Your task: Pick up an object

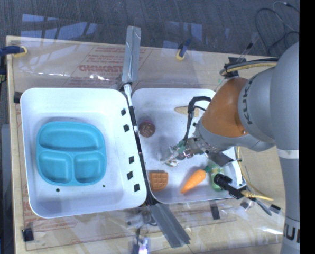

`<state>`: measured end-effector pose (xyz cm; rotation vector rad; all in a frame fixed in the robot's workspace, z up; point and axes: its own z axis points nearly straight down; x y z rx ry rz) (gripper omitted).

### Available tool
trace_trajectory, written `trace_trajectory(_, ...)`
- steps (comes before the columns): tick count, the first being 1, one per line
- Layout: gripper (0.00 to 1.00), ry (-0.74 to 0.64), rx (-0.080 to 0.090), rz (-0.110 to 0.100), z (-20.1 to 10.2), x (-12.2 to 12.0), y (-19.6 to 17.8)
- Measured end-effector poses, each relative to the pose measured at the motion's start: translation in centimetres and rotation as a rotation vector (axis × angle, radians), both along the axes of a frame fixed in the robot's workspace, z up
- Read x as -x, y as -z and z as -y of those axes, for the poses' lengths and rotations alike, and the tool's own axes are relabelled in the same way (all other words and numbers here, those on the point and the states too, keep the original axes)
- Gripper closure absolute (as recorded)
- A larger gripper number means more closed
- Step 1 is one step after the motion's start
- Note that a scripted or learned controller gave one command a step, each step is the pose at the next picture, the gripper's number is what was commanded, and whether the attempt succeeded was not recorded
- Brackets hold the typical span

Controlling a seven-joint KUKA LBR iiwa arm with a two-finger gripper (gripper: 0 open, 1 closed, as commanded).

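gripper [173,155] low in the right bin [163,102], finger state unclear. smooth tapered carrot [193,180], ridged waffle [158,180] and round brown ball [146,128] nearby; glossy blue tray [71,152] in the left bin [36,102]; clear-sheeted bench [67,62], dark carpet [67,4].

A dark grey carpeted floor [67,7] is seen across the top of the frame and down the left edge. A pale wooden bench top [57,54] is spread over most of the picture, covered by a clear plastic sheet [157,36] on which light is reflected. A blue clamp [9,51] is fixed at the upper left corner, and black cables [268,20] are looped at the upper right.
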<state>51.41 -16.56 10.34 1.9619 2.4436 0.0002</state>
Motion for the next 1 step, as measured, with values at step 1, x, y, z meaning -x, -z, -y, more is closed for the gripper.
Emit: trace_trajectory(1,1.0,0.059,-0.005,-0.007,-2.74,1.14,-10.83)
